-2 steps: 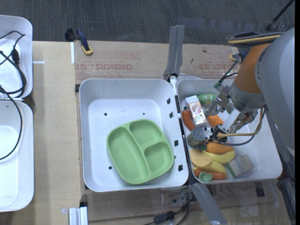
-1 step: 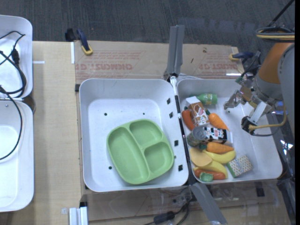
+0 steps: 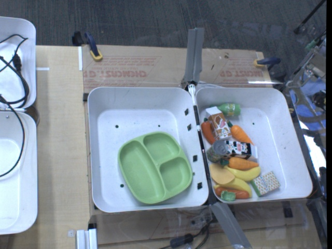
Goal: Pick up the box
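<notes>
Claw: state cannot be told from this frame; no grasp to record. Step in hand, by my reading: the approach, with the pick not yet begun.

Box (image 3: 266, 183): small, patterned green and tan, lying flat in the right bin (image 3: 293, 139), the bin on the side the claw enters from. It sits at the edge of the toy-food pile that faces the claw's entry, touching a banana (image 3: 248, 173). Beyond it from that side lie a black-and-white carton (image 3: 240, 149) and a white-and-orange carton (image 3: 219, 124), bedded among carrots (image 3: 240, 133); either could also count as a box.

Farthest from the claw's entry: the left bin (image 3: 98, 139), holding a green divided plate (image 3: 155, 167). Both bins rest on the surface (image 3: 57, 139).

Next move, as a judgement: descend over the patterned box, spread wide, and close across its short sides, clear of the banana.
</notes>
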